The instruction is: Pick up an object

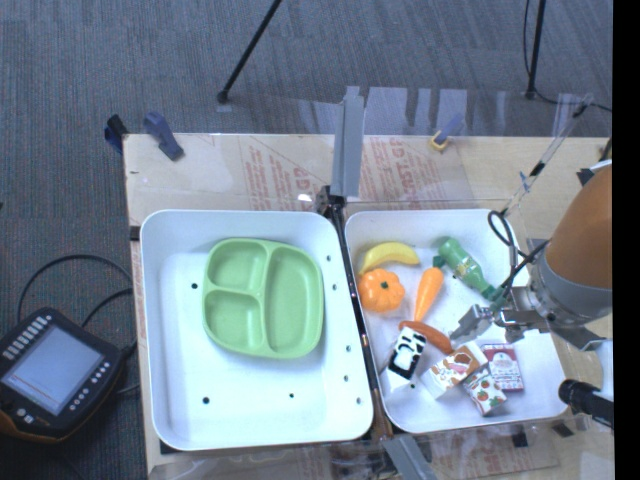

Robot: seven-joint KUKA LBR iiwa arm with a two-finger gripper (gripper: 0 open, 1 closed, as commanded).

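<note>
You are looking down at two shallow white bins set side by side on the bench. The left white bin (170, 388) contains a pale green plastic tray (265, 298) with three compartments, lying flat in the bin's upper middle. The right white bin (545, 403) contains the pickable objects. Near its upper left lies a yellow toy banana (390, 256), and just below that sits an orange toy pumpkin (382, 290). An orange toy carrot (428, 293) lies tilted just to the right of the pumpkin. A green plastic bottle (465, 266) lies on its side near the upper right of the bin. Lower down you will find a black-and-white printed box (406, 354) with a red-orange elongated toy (428, 336) against its upper right edge. Beside these lies a cluster of three small cartons: a white carton with brown print (452, 366), a carton with a strawberry print (483, 390) and a red-and-white carton (503, 366). The grey arm with its orange band (590, 233) reaches in from the right. The gripper (480, 320) sits over the right bin, between the bottle and the cartons, just above the cluster. Its claw shows no object between the fingers; whether they are apart or together cannot be told from this view.
</note>
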